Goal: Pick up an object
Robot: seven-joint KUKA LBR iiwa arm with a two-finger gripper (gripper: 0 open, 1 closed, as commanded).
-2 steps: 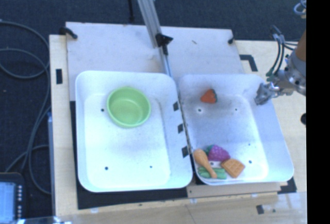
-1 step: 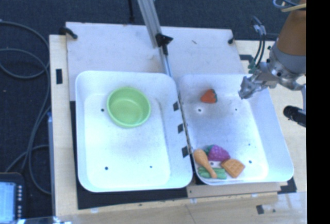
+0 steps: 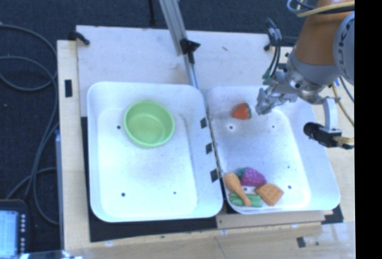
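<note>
We see two shallow white bins side by side at centre frame. The left bin holds a lime-green bowl, upright, in its upper half toward the left-centre of the frame. The right bin holds the small items.

Near the upper left corner of the right bin lies a red-orange piece, possibly a toy strawberry or tomato; we cannot settle which at this resolution. It rests on the bin floor, apart from the other items.

At the lower left corner of the right bin we note a cluster: an orange carrot-shaped toy, a purple grape-like piece, a tan waffle-textured piece, and something green partly under them. These touch or overlap one another.

The arm enters from the upper right of the frame, orange band above the grey wrist. The gripper hangs over the upper part of the right bin, just to the right of the red-orange piece, close beside it. The tip is a dark, blurred mass from this slanted view, and we cannot tell how it is set or whether it has hold of anything. The red-orange piece appears whole and unobstructed next to it.

A slanted metal rail runs from the top of the frame down to the seam between the bins.
</note>
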